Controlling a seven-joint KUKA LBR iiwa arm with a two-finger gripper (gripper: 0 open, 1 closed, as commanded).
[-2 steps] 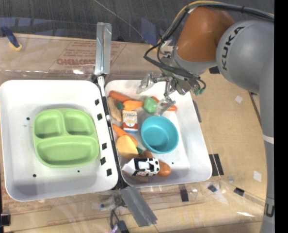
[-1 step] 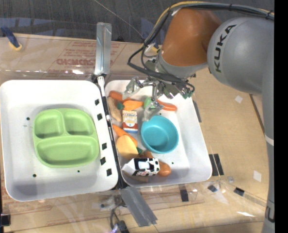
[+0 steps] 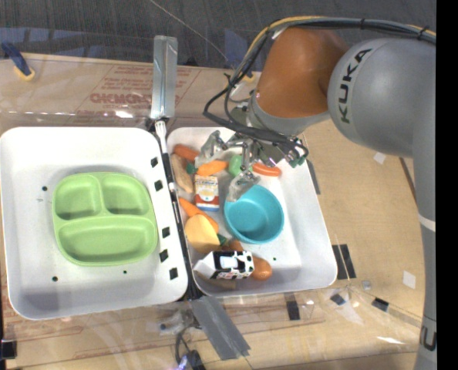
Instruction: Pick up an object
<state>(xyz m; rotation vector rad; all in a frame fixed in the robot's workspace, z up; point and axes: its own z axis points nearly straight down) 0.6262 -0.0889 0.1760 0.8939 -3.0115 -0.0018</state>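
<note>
A green divided plate (image 3: 103, 216) lay in the left bin (image 3: 21, 284) on the tabletop (image 3: 368, 230). The right bin (image 3: 315, 230) held a clutter: a small juice carton (image 3: 207, 190) upright near the middle, carrots (image 3: 186, 152) at the back, a yellow wedge (image 3: 201, 231) below the carton, a black-and-white cow toy (image 3: 232, 263) at the front, and a blue bowl (image 3: 254, 214) just right of the carton. The hand (image 3: 243, 164) hung low over the bin's rear, just above the bowl's rim; whether its fingers were spread or pressed together could not be told.
</note>
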